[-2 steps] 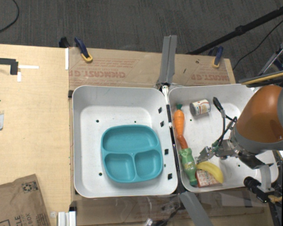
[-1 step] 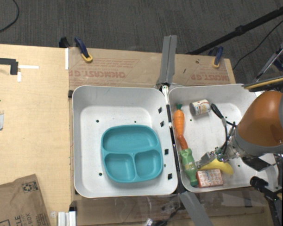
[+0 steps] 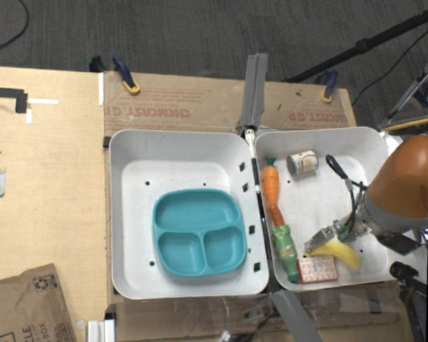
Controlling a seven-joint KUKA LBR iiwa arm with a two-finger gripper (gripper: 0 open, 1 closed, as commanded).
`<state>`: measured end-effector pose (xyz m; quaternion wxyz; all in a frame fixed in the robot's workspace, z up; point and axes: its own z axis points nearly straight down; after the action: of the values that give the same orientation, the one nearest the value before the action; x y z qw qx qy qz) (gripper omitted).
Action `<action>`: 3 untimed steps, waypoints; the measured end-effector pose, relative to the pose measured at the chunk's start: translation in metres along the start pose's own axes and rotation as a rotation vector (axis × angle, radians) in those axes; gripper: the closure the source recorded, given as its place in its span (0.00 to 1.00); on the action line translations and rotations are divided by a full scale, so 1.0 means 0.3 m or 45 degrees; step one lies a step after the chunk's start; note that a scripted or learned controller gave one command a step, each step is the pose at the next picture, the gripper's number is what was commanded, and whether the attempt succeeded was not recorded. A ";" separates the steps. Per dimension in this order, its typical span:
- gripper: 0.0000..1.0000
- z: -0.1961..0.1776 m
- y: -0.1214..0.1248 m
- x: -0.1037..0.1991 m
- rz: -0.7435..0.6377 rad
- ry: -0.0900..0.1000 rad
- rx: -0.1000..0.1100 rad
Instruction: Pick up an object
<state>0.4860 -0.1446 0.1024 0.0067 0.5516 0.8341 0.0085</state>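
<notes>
Lying curved and smooth, yellow banana (image 3: 342, 254) beside flat red box (image 3: 317, 269).

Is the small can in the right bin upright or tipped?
Tipped. The can lies on its side on the right bin floor, label wall facing up, one round end pointing left.

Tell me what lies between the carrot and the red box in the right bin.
In the camera view, a green bottle lies between the carrot and the red box, running down the right bin's left side, its lower end beside the box.

Bright, even overhead light, soft shadows, perhaps slight blur at edges.
</notes>
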 end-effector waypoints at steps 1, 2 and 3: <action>1.00 -0.040 0.007 -0.013 0.006 -0.013 -0.011; 0.00 -0.045 0.012 -0.009 0.002 -0.012 -0.013; 0.00 -0.025 -0.042 -0.159 -0.036 -0.013 -0.019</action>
<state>0.4930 -0.1934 0.1097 0.0152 0.5396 0.8417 0.0118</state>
